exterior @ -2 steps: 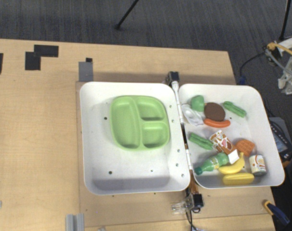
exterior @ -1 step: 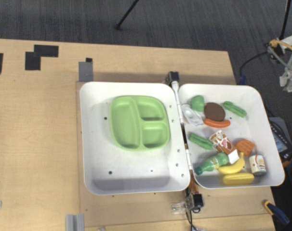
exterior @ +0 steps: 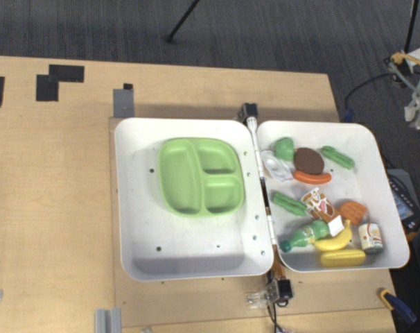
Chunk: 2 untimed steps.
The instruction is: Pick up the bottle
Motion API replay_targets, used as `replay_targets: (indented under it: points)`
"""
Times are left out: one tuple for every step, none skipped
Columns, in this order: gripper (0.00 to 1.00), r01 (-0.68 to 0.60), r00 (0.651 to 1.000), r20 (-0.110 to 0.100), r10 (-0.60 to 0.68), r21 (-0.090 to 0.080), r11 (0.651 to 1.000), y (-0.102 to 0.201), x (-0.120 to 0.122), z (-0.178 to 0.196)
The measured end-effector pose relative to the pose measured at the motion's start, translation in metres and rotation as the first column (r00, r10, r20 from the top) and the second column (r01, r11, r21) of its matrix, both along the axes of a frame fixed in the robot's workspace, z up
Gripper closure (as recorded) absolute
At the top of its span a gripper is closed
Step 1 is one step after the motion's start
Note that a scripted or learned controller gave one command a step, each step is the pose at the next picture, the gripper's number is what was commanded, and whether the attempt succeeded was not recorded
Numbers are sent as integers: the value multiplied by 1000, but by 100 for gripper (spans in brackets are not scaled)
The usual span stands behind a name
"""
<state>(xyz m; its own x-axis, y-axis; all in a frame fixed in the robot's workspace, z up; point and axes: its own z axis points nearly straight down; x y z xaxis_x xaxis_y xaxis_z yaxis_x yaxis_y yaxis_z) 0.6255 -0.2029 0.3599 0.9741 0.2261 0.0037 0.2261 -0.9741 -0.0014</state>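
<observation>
The bottle is green with a light label and lies on its side in the right bin, near that bin's front left corner, its neck pointing left. A yellow banana touches its right end.
Toy food fills the right bin: a brown patty, an orange carrot, green vegetables, a small can, a yellow corn piece. The left bin holds a green divided plate. Wooden bench surrounds both.
</observation>
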Motion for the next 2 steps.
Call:
replay_targets:
  points:
    - [100,-7,1000,1,7,1,1000,1,1,11]
    - [100,-13,1000,3,13,1,1000,2,2,22]
